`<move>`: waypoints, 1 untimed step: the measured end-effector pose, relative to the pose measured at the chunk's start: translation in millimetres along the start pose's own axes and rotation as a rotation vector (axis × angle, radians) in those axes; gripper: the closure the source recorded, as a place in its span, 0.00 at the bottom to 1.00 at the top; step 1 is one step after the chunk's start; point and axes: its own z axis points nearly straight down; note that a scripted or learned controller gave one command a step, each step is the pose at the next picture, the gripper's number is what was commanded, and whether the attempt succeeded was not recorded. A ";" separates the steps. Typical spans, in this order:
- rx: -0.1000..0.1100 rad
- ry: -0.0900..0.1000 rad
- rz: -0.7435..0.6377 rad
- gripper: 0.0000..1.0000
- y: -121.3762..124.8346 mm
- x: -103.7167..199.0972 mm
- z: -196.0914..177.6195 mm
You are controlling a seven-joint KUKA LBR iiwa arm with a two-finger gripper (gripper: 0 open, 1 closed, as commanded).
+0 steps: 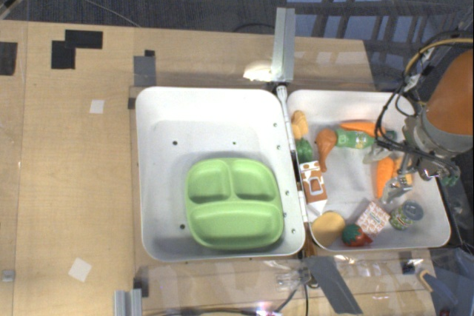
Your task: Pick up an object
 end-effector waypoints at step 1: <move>0.008 -0.026 0.062 0.00 -16.0 24.8 38.7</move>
